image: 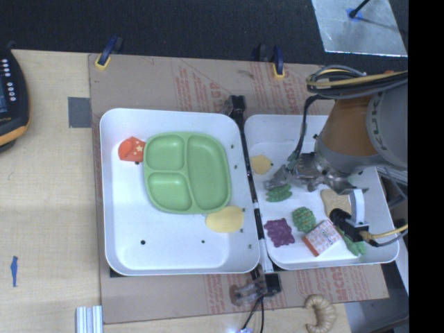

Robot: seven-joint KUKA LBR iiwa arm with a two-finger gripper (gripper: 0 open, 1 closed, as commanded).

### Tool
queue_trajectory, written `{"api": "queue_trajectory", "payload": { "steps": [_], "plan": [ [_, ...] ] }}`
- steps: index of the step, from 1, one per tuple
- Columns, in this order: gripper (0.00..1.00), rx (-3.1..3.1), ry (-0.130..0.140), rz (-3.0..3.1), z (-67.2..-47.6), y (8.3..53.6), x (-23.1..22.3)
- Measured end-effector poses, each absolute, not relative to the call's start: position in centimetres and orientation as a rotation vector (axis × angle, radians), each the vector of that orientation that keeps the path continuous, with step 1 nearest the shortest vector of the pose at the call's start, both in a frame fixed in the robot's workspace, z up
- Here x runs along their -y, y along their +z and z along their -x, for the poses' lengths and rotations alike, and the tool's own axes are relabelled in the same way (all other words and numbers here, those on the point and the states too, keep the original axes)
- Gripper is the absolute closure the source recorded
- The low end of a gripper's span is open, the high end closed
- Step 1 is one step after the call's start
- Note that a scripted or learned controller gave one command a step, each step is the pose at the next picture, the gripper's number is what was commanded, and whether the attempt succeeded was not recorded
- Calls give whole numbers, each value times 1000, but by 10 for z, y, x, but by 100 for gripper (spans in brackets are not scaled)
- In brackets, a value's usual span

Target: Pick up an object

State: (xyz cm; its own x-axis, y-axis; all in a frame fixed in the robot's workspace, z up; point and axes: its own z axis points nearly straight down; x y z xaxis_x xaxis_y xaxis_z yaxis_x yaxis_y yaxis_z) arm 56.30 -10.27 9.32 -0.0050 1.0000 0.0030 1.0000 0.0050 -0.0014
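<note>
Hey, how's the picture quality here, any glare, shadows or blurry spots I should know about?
In the camera view, lighting is even and fairly soft; the left bin looks bright white with mild glare on its floor. The green plate is sharp. The arm casts a shadow over the right bin, and the gripper there is dim and slightly blurred, so small items beside it are hard to read.

My arm reaches in from the right, grey with its orange band above the wrist, bent downward. The tool (pixel 281 180) hangs low at its end, cables looping over the wrist.
</note>
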Motion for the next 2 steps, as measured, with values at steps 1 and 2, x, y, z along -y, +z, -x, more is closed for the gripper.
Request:
{"api": "queue_trajectory", "payload": {
  "steps": [1,2],
  "plan": [
    [100,2232,-8,2215,-566,109,103],
    [100,2230,-3,2211,-535,196,48]
  ]
}}
